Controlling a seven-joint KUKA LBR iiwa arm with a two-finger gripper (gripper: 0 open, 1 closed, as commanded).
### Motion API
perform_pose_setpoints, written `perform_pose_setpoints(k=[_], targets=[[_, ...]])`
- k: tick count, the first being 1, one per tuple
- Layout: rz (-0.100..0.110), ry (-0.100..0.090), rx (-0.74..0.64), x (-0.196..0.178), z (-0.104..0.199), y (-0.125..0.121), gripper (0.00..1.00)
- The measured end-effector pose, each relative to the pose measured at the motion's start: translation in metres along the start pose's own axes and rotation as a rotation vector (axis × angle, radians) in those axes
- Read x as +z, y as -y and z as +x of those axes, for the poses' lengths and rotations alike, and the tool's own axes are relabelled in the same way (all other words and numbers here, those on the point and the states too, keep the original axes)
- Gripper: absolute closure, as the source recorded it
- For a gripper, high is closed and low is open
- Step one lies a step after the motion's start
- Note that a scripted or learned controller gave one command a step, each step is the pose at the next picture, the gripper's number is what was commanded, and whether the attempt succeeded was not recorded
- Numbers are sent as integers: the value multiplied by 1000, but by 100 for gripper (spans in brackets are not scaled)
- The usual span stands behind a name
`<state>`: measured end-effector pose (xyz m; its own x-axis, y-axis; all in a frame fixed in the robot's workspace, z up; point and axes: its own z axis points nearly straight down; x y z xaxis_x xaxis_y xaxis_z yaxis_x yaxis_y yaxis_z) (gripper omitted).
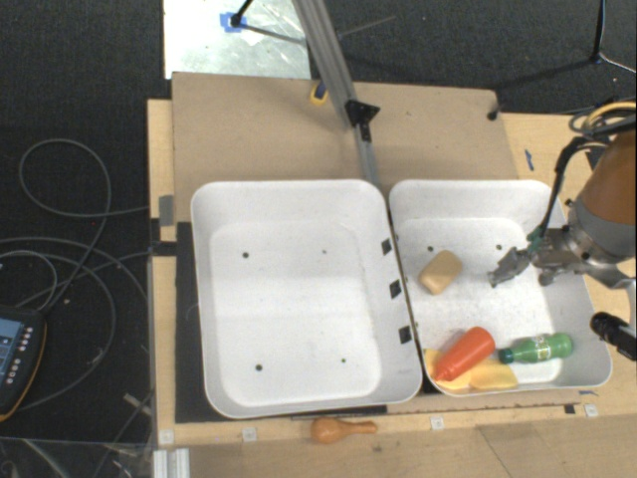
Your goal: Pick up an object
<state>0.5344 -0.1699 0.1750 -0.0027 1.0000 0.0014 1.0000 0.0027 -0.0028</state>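
Camera view. A dark carpeted floor surrounds a tan wooden counter, with black cables looped on the floor well to the left of the claw and a grey tripod leg slanting down toward the counter's middle. Two shallow white plastic bins sit side by side on the counter: the left bin lies well to the claw's left, and the right bin lies beneath the claw.

The grey arm with its orange band enters from the right edge. The claw hangs over the right bin's middle, pointing left, its two dark fingers spread slightly apart with nothing between them.

Objects relative to the claw:
- A tan, rounded block-shaped object lies just to the claw's left, near but apart from the fingertips.
- An orange carrot-shaped toy lies below and slightly left of the claw, resting on a flat yellow object.
- A green plastic bottle with a white label lies on its side below the claw, just right of the carrot-shaped toy.
- A small orange pear-shaped item lies on the counter outside the bins, well below and left of the claw.
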Motion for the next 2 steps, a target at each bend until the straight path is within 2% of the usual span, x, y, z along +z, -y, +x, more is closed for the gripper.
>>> perform_pose_setpoints(k=[1, 2], targets=[[2, 0, 3, 62, -3, 4, 0], [-1, 1, 2, 86, -3, 4, 0]])
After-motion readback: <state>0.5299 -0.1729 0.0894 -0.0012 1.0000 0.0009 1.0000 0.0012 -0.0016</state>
